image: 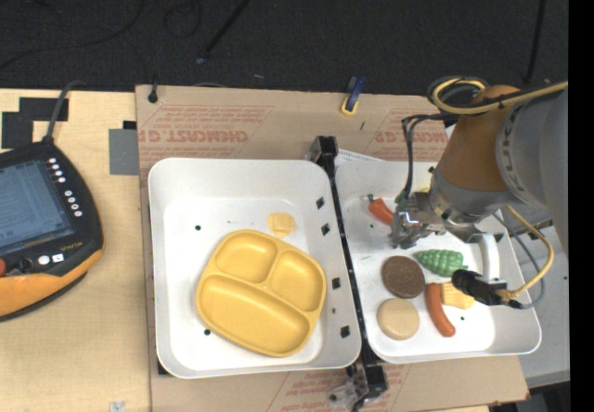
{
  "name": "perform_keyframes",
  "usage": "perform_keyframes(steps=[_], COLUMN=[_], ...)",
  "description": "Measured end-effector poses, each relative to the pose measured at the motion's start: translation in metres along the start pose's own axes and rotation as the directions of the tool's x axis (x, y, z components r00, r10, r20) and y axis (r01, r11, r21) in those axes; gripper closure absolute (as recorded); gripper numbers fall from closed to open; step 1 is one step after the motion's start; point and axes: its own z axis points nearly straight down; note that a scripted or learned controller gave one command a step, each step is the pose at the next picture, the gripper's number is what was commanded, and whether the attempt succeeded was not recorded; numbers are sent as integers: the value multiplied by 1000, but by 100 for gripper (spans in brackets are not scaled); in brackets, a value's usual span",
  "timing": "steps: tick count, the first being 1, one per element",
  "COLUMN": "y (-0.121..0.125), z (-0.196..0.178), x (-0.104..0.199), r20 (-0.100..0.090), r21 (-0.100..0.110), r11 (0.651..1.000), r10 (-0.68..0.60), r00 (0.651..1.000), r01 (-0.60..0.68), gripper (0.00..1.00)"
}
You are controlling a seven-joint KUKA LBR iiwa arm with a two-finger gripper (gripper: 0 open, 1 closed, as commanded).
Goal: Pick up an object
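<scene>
Camera view: nearest, a beige disc [398,318] and an orange sausage [440,309] are seen in the right bin [520,338], then a brown patty [404,276] (green corn [440,261] beside it). Beyond, the claw [406,231] is poised low; its opening cannot be told. A descent onto one piece is judged next.

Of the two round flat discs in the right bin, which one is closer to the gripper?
The dark brown disc. It lies just below the gripper, while the pale tan disc sits farther down, toward the bin's front edge.
</scene>
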Motion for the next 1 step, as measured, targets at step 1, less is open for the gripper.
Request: perform_keyframes(steps=[1], y=[10], z=[-92], x=[89], r20=[0], r21=[-17], r11=[1000], r10=[-25], r00=[1000], r01=[25], gripper=[100])
